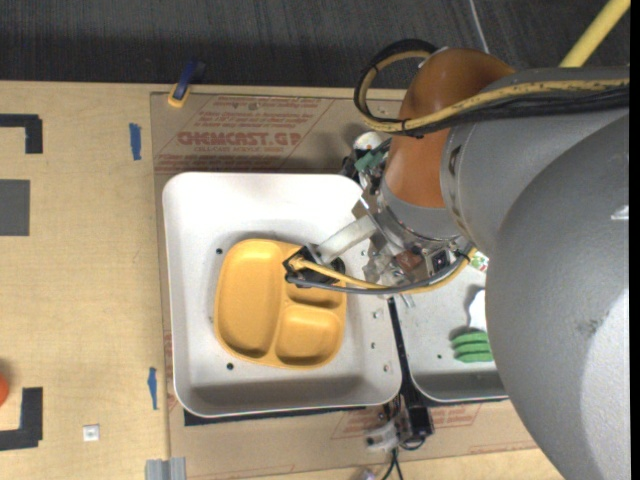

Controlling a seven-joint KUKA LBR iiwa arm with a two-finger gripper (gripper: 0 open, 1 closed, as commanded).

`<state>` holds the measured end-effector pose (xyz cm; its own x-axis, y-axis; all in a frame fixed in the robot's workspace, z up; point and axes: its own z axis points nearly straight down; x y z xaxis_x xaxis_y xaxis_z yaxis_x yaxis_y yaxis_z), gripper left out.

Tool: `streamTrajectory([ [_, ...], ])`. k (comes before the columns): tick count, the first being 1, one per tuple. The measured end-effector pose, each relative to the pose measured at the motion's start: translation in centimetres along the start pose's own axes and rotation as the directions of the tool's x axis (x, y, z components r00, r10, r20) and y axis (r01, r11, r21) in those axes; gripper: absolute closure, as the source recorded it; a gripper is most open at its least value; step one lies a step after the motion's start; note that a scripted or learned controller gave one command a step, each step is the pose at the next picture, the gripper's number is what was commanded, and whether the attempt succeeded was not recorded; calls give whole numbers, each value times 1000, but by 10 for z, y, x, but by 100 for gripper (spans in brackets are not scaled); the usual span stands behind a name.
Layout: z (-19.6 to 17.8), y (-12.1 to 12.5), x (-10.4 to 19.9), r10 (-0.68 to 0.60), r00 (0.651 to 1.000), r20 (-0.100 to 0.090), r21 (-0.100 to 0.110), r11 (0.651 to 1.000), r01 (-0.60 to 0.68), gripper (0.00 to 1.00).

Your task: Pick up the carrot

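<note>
Green ridged item (470, 346) lies in the right bin (440, 370), right of the yellow divided tray (255, 303). The tray sits in the left bin (200, 228). Gripper (383, 260) hangs low just beside the tray's far right corner, probably mid-reach; whether it is apart or together cannot be told. Carrot: probably hidden under the arm (540, 268), place undetermined.

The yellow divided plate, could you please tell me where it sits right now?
In the camera view, the yellow divided plate lies near the middle of the left white bin, left of the green ridged item in the right bin.
</note>
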<state>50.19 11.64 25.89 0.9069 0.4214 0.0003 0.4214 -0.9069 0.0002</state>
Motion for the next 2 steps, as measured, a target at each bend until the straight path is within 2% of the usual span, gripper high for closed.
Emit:
streamTrajectory([
  [1,88,-5,-23,233,973,3,1,973,-233,100],
  [2,7,-2,-23,233,973,-1,0,973,-233,100],
])
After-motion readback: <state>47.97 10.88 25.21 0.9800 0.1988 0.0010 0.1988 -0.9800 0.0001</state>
